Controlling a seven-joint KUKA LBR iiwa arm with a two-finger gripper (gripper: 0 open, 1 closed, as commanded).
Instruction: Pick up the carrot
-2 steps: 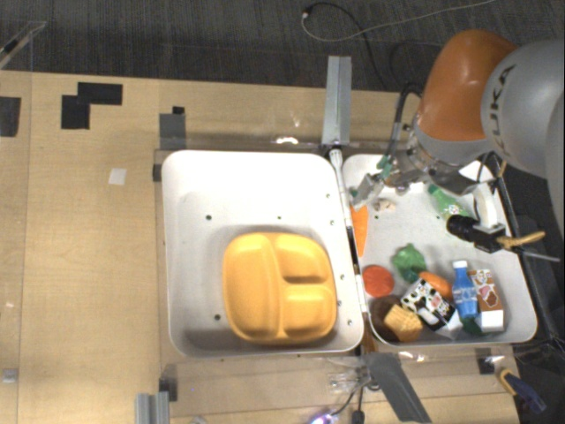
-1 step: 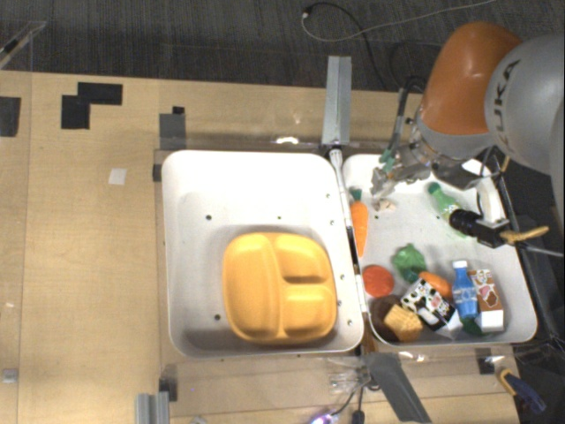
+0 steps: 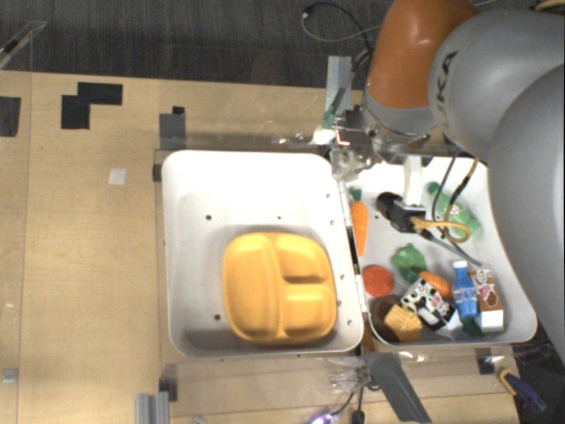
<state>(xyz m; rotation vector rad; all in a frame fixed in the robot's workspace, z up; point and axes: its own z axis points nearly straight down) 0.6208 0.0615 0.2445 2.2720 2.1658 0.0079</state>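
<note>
The pale wooden surface (image 3: pixel 79 263) carries two shallow white bins side by side, with dark grey carpet (image 3: pixel 177 25) beyond its far edge and black marks near its left corner. The left bin (image 3: pixel 194 193) holds a yellow divided tray (image 3: pixel 279 285). The carrot (image 3: pixel 359 224) lies in the right bin (image 3: pixel 516 316) against its left wall, apart from a heap of small toys (image 3: pixel 437 303) nearer the front. The end effector (image 3: pixel 357 159) hangs just above the carrot's far end; whether it is open cannot be told.
</note>
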